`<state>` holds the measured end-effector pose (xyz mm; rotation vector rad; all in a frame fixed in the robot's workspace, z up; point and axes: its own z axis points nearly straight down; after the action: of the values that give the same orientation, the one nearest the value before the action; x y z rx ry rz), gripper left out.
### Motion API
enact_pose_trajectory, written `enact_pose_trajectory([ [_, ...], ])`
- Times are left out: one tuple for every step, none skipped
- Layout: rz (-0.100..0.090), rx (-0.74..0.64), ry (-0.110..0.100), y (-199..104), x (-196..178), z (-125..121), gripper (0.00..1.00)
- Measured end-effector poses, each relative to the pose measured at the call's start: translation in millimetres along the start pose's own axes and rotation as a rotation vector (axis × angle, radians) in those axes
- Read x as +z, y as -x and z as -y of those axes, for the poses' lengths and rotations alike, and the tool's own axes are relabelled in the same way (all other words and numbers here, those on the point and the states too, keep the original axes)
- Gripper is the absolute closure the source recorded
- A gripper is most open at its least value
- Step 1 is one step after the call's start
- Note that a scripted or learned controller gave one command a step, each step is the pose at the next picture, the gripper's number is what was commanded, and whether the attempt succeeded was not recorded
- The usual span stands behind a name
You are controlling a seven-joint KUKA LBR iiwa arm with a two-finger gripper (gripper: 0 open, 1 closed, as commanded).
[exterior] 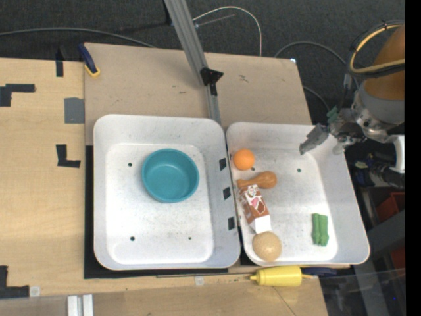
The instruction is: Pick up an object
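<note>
The gripper (316,140) hangs over the right bin's (342,176) far right corner. Whether its fingers are apart cannot be told. An orange ball (244,159) lies well apart from it.

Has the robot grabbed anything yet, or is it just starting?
Just starting, it seems. Nothing looks picked up: the orange ball, the green toy and the tan ball all lie in the right bin, and the blue bowl sits in the left one. The tool hangs over the right bin's far corner. Choosing, grabbing and lifting are left.
</note>
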<state>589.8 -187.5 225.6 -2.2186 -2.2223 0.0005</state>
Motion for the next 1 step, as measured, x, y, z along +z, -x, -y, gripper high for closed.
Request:
enact_pose_trajectory([
  [0.000, 0.000, 0.000, 0.0, 0.0, 0.0, 0.00],
])
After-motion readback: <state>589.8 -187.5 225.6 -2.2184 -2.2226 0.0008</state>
